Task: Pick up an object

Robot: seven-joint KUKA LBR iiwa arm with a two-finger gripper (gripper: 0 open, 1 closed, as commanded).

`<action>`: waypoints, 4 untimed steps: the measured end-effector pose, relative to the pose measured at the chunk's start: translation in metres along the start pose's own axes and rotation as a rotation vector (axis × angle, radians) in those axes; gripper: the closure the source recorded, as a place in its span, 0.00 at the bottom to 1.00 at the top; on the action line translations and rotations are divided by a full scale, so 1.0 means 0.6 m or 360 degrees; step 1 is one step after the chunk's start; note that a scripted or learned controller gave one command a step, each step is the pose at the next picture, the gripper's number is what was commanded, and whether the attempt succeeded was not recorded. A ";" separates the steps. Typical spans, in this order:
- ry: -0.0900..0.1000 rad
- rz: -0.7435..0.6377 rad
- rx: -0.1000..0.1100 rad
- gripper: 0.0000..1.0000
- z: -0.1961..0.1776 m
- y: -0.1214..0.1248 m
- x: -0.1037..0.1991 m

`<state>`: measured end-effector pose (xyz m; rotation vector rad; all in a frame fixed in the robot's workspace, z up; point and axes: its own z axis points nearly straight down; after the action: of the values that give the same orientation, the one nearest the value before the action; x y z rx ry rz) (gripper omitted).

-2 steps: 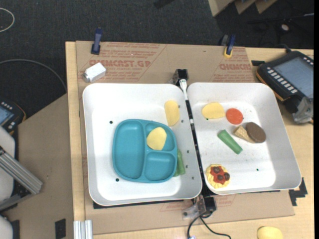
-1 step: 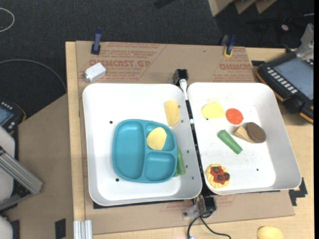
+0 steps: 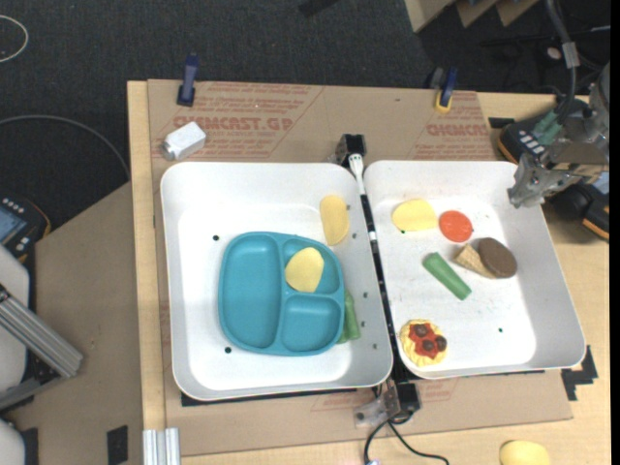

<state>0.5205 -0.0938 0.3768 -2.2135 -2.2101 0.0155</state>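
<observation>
Dark carpet surrounds a cardboard-topped bench (image 3: 291, 114) on which two shallow white bins are set side by side. At the right bin's upper right corner the claw (image 3: 528, 190) is seen just over the rim; whether it is open or closed cannot be told, and nothing is seen held in it.

In the left bin (image 3: 189, 211) a teal divided plate (image 3: 257, 294) is laid, with a yellow oval piece (image 3: 305, 269) resting in its upper right compartment. A pale yellow elongated piece (image 3: 334, 219) is placed just above the plate, near the divide between the bins. A green sliver (image 3: 350, 318) is wedged at the plate's right edge.

In the right bin (image 3: 542, 342) a yellow piece (image 3: 414, 215) and a red round piece (image 3: 456, 226) are grouped near the top. A green stick (image 3: 447, 275) is laid at a slant in the middle, with a brown piece (image 3: 489, 258) just beside it. A small pizza-like toy (image 3: 424, 341) is set at the lower left.
</observation>
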 end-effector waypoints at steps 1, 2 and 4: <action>-0.0008 -0.0010 -0.0064 1.00 -0.282 0.027 0.064; -0.0001 -0.0007 -0.0001 1.00 -0.060 -0.068 0.118; 0.0002 -0.0016 -0.0040 1.00 -0.268 -0.074 0.366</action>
<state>0.4791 0.1257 0.5389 -2.2143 -2.2335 -0.0141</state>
